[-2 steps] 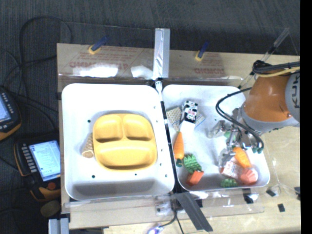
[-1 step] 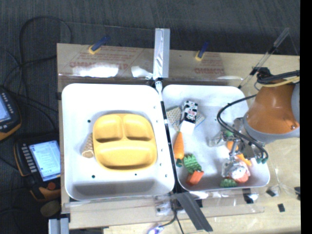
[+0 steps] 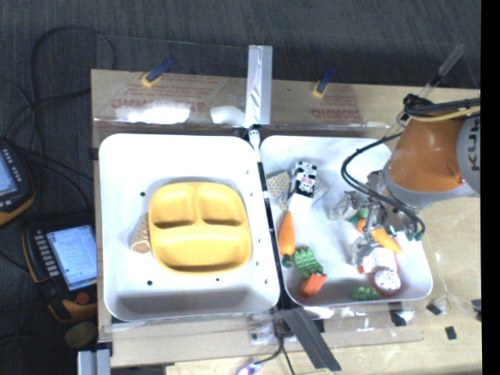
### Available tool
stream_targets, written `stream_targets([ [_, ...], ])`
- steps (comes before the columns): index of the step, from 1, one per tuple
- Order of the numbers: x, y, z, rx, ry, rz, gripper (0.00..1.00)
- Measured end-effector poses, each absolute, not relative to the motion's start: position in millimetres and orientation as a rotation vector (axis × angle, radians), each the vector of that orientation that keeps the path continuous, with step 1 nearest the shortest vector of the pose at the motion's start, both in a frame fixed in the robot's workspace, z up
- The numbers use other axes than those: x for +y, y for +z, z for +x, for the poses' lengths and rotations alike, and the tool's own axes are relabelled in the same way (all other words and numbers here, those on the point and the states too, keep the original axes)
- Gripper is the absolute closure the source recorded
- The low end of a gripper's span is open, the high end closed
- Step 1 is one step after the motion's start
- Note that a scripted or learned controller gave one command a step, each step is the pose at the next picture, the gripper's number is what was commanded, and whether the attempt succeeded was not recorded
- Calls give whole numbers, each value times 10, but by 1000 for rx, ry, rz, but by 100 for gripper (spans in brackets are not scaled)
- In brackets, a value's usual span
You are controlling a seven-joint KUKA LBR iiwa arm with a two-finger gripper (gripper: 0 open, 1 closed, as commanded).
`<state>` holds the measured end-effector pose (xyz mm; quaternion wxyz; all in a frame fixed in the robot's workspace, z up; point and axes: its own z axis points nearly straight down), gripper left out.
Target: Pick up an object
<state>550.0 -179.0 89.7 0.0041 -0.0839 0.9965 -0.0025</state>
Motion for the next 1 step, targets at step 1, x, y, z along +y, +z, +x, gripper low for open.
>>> stream_targets([
  [1, -1789, 897, 5500, 3122, -8, -263, 0],
])
